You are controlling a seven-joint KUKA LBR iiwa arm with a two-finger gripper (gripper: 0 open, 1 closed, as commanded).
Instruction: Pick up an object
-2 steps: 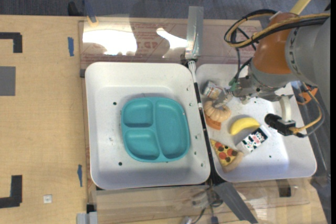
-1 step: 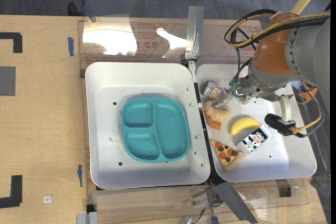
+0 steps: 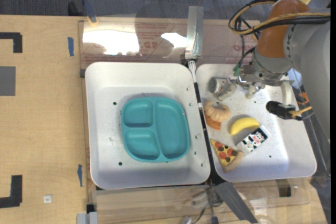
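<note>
Divided plate in the bin away from the gripper [image 3: 232, 86]
A teal three-compartment plate [image 3: 156, 128] lay flat in the middle of the white bin [image 3: 100, 81] across the metal divider [image 3: 195, 34] from the gripper; a blue tape strip [image 3: 70, 45] marked the wooden bench [image 3: 39, 113] farther off.

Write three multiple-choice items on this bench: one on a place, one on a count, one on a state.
1. Where does the teal three-compartment plastic tray lie?
A. left white bin
B. right white bin
C. on the cardboard

2. How many compartments does that tray have?
A. two
B. three
C. five

3. How does the yellow toy banana lie?
A. between the gripper's fingers
B. on the right bin's floor
C. on the teal tray

Answers:
1. A: the tray sits inside the left white bin.
2. B: two sections on one side, one long section on the other.
3. B: it rests in the right white bin between a pizza slice toy and a black-and-white block, apart from the gripper.
</note>
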